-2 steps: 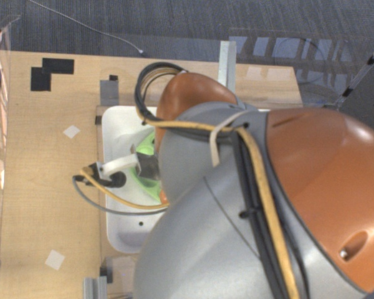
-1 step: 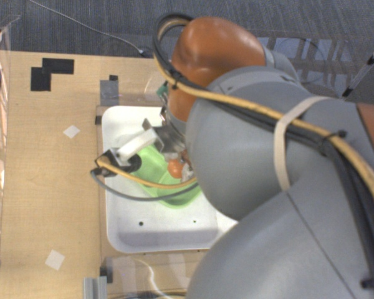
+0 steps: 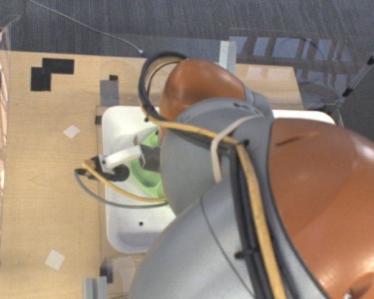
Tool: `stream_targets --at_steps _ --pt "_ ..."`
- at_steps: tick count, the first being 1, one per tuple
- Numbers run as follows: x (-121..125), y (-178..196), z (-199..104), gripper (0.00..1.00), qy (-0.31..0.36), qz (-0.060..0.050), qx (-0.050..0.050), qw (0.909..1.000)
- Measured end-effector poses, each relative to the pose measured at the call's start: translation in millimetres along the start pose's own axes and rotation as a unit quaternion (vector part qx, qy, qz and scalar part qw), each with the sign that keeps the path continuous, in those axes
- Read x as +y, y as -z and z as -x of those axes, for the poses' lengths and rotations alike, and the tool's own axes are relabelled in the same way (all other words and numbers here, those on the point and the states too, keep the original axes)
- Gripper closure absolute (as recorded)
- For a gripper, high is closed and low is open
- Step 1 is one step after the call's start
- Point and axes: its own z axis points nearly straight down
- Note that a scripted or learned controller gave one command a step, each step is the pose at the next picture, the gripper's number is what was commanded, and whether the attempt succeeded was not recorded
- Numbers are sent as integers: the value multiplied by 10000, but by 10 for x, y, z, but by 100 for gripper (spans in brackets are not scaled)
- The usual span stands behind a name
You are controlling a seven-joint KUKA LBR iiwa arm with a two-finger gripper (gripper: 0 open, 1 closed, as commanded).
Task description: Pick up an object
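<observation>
In the white bin (image 3: 121,226), a green object (image 3: 148,178) lies under the hand (image 3: 151,157).

A robotics lab, as I see it: wooden bench (image 3: 43,198) with black markers (image 3: 50,72), white bin (image 3: 121,229), clear guard panels (image 3: 0,104), grey carpet (image 3: 174,11).

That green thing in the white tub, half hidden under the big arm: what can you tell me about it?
The green thing is bright lime and smooth, like plastic, with a curved edge that suggests a bowl or cup, though most of it is hidden. It lies inside the left white tub, near its middle. The grey arm covers its right side, and a white and black fitting with a yellow cable lies across its left edge. Whether anything grips it cannot be seen.
</observation>
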Motion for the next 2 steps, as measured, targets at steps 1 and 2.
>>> stream_targets --at_steps 1,2 --pt "77 1582 -27 100 -170 -41 65 9998" --pt "56 676 -14 100 -155 11 3 9999"
